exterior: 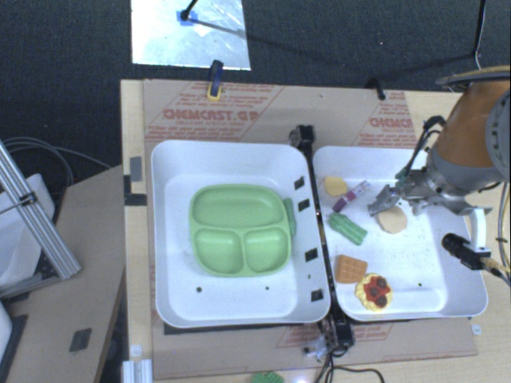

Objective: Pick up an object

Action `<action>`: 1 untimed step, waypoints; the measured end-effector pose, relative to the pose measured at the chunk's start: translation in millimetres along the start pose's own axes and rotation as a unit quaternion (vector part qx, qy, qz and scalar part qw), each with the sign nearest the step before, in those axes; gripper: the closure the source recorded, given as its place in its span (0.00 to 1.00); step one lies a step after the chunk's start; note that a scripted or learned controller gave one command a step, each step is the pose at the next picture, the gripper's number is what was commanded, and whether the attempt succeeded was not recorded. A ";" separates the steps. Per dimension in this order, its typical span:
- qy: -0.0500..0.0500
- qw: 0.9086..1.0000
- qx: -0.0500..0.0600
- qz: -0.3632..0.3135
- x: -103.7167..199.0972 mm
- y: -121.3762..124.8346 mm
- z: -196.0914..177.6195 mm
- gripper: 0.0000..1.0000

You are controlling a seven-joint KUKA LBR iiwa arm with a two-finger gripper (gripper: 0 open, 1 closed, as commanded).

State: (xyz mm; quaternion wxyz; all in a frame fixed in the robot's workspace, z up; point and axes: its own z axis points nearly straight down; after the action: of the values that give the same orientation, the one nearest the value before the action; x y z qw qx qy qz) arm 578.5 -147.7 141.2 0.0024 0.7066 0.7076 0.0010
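In the camera view, two shallow white bins are seen side by side on a brown board. The left bin (168, 214) is occupied by a green divided tray (239, 230), which lies flat near its middle, with one long compartment toward the far side and two smaller ones toward the near side.

The right bin (459, 298) holds several small items. A yellow round piece (335, 186) is placed near the far left corner, and just beside it a purple and white stick-shaped item (350, 197) lies at a slant. A green ridged piece (347, 228) is found close below these, near the bin's left wall. A square waffle-like piece (350, 268) lies nearer the front, and a yellow piece topped with red (374, 291) sits just beside it at the front edge. A tan round disc (392, 221) rests toward the middle of the bin, apart from the others.

The arm is seen reaching in from the right, with its orange band above the wrist. The gripper (385, 202) is lowered over the right bin, directly above the far edge of the tan round disc. How far it is opened cannot be told, and nothing can be seen held by it.
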 end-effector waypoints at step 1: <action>0.000 1.000 -0.001 0.000 -30.5 33.2 58.0 0.00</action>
State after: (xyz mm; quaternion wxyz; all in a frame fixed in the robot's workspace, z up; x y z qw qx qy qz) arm 612.0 -178.3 83.5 0.0030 0.7067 0.7075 0.0013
